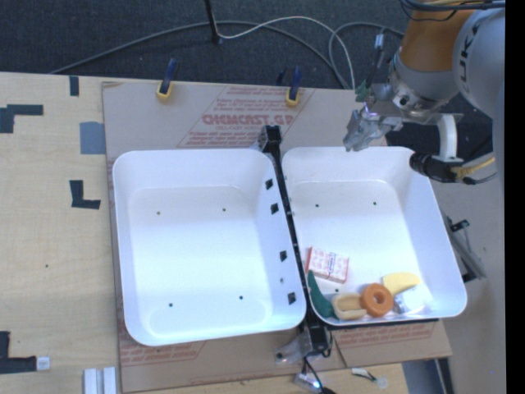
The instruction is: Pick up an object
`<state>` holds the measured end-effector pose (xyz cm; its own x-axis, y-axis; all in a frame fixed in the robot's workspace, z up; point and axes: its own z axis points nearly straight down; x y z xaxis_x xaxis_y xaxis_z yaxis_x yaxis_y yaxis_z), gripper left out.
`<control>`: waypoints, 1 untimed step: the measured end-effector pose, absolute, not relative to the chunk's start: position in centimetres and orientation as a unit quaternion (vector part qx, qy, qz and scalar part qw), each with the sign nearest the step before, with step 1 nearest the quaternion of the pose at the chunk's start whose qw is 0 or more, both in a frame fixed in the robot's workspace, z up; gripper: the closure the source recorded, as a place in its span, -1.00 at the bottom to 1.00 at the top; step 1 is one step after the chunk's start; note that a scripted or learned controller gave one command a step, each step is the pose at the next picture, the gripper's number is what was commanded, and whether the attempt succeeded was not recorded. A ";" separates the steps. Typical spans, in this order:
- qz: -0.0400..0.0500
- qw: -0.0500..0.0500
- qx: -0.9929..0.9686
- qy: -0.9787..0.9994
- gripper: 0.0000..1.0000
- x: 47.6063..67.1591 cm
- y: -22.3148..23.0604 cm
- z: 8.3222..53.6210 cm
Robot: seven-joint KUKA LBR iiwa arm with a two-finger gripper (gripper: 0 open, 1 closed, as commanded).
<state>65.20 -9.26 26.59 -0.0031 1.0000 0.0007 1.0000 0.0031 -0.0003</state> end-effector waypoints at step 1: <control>0.000 0.000 -0.706 -0.708 1.00 63.2 -4.7 26.6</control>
